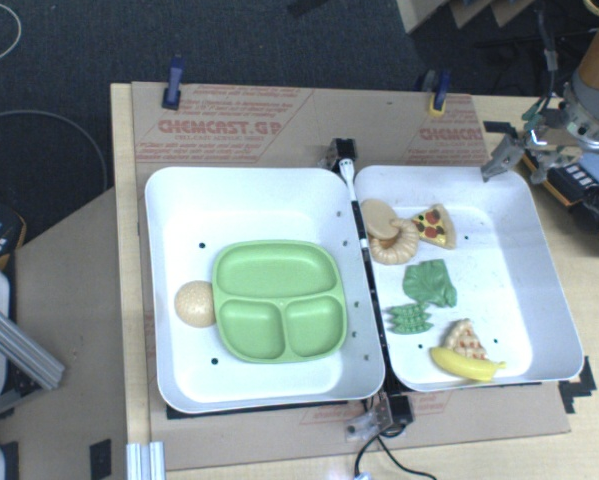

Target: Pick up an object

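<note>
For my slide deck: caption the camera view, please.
Open gripper poised over right bin of toy food; green tray in left bin.

Two smooth, slightly glossy white plastic bins (169, 268) are seen on a matt brown cardboard sheet (279, 118). A matt green plastic divided tray (279, 298) and a glossy yellow banana (464, 365) are shown.

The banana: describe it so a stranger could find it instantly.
Look in the right bin, at its near edge. The banana lies there, touching a small waffle piece. It is the one plain yellow, long curved thing among the toy foods.
</note>
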### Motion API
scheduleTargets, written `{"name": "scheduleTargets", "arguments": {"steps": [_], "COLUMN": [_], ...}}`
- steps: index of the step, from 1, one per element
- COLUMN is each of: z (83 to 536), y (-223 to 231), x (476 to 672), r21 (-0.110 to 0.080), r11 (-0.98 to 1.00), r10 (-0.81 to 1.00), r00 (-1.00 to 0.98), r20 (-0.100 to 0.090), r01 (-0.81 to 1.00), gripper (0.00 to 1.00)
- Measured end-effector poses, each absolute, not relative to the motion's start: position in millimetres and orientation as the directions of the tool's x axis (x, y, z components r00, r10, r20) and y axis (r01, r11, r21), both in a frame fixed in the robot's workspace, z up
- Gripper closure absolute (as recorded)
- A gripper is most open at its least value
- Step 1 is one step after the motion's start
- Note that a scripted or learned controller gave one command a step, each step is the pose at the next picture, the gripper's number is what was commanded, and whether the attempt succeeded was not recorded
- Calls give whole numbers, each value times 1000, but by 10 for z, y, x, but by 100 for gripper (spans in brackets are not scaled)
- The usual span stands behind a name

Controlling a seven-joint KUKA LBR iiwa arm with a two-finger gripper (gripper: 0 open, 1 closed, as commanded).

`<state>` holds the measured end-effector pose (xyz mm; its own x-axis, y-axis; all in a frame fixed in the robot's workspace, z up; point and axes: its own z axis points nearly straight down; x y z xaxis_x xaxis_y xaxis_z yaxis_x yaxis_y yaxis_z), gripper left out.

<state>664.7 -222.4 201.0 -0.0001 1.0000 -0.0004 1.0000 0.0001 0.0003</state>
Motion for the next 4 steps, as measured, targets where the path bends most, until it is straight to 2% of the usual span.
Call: {"name": "scheduleTargets", "arguments": {"steps": [1, 2, 3, 4], "z": [1041, 1410, 1559, 806], "y": [-2229, -1823, -1998, -1345], "x": [6352, 5315, 4761, 4785], "r21": [14, -6, -5, -7], "r11": [3, -2, -5, 4], "r10": [1000, 1000, 1000, 1000], "r00": [-3, 2, 5, -4], "r20": [-3, 4, 1, 5], "r01": [1000, 1000, 1000, 1000], "gripper": [0, 0, 0, 0]}}
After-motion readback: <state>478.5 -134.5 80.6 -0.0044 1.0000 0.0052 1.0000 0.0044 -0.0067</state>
